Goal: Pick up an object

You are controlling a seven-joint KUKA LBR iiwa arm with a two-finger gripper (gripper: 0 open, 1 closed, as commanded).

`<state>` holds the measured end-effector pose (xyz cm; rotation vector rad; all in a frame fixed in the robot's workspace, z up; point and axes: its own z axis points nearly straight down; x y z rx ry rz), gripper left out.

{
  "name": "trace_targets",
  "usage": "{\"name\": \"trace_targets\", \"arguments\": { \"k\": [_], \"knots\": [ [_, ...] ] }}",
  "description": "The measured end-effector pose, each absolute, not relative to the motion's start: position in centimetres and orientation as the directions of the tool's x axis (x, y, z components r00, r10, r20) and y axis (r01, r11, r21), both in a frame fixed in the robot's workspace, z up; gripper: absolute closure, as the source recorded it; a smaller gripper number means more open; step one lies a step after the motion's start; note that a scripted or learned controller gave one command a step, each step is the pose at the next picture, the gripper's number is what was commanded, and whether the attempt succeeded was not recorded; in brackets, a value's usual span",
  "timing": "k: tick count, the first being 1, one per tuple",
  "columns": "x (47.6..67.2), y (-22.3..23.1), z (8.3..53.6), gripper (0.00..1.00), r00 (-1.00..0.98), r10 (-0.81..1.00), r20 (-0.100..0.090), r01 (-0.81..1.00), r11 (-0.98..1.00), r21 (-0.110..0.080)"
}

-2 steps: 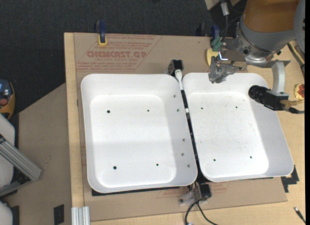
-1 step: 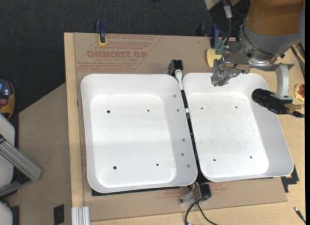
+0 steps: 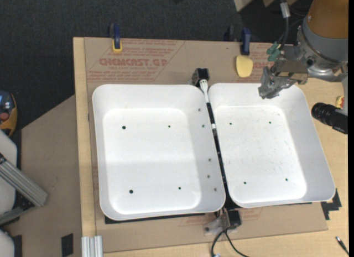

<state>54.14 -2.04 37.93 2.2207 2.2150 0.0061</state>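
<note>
Gripper [image 3: 269, 91] of the grey arm hangs over the far rim of the right bin [image 3: 310, 140]; whether its fingers stand apart or together cannot be told, and nothing is visible between them. A small yellow object [image 3: 244, 66] lies on the board just beyond that bin, apart from the gripper. By appearances, the pick is not yet made.

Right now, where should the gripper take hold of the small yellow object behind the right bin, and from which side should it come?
The yellow object lies flat on the cardboard sheet, outside the right bin, just left of the gripper. It is a rounded, slightly tall lump, so probably come straight down and close across its narrow left-right width at mid-height. The blue clamp stands close behind it.
</note>
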Motion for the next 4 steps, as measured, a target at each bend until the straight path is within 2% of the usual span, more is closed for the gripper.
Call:
{"name": "trace_targets", "arguments": {
  "k": [1, 2, 3, 4],
  "knots": [
    [58.7, 0.9, 26.8, 1.00, -0.003, 1.000, 0.001, 1.000, 0.003, -0.009],
    [59.4, 0.6, 28.6, 1.00, -0.001, 1.000, 0.000, 1.000, 0.001, 0.003],
    [62.4, 1.6, 29.7, 1.00, -0.002, 1.000, -0.001, 1.000, 0.002, 0.005],
    [60.6, 3.4, 45.8, 1.00, -0.004, 1.000, 0.002, 1.000, 0.004, 0.021]
  ]
}}
